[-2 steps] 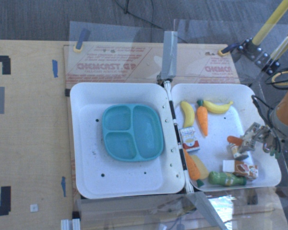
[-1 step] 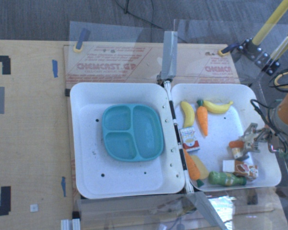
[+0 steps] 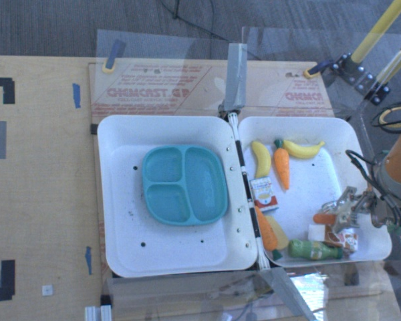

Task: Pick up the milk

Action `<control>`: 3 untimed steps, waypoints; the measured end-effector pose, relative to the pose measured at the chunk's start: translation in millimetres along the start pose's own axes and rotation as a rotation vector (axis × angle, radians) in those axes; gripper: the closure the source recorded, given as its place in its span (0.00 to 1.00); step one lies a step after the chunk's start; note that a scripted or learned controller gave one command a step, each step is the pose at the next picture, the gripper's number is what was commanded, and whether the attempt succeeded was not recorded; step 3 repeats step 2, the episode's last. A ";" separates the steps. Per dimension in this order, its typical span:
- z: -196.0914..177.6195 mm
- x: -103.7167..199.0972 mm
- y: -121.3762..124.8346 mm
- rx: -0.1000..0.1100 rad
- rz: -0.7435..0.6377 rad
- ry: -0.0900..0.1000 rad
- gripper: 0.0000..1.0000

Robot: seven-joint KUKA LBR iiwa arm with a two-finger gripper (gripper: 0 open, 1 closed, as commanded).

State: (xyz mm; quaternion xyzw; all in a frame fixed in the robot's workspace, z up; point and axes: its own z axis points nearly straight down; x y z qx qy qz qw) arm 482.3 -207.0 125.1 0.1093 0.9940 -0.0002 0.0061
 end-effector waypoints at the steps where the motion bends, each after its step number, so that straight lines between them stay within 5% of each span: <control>1: -17.1 -63.5 25.1 -0.001 -0.060 0.004 0.00; 2: 38.3 -31.5 -0.3 -0.013 -0.078 0.006 0.00; 3: 38.3 -31.5 -0.3 -0.013 -0.078 0.006 0.00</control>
